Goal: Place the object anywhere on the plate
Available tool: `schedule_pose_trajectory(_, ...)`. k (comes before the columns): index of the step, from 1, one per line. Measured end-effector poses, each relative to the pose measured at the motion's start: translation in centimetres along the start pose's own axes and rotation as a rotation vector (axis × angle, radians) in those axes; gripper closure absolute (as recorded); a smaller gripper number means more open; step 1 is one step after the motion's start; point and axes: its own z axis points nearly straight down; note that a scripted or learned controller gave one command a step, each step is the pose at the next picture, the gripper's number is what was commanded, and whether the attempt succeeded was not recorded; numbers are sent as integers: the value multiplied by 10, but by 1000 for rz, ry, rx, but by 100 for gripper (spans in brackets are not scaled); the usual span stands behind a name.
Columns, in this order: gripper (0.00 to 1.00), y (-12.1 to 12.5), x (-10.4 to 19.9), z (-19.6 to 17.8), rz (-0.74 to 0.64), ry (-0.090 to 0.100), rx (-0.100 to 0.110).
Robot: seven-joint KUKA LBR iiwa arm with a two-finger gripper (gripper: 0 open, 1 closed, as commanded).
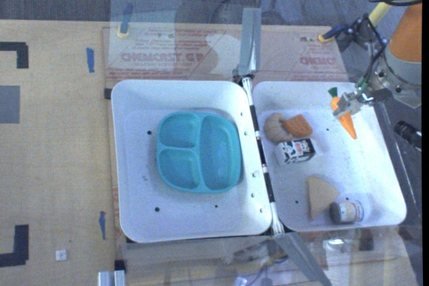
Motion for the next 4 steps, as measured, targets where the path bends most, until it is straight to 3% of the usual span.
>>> schedule_pose_trajectory(2,100,30,155,11,-221,2,3)
schedule_pose_trajectory(3,100,43,216,11,-336,2,2)
schedule_pose_trajectory(4,0,43,216,11,-335,2,2)
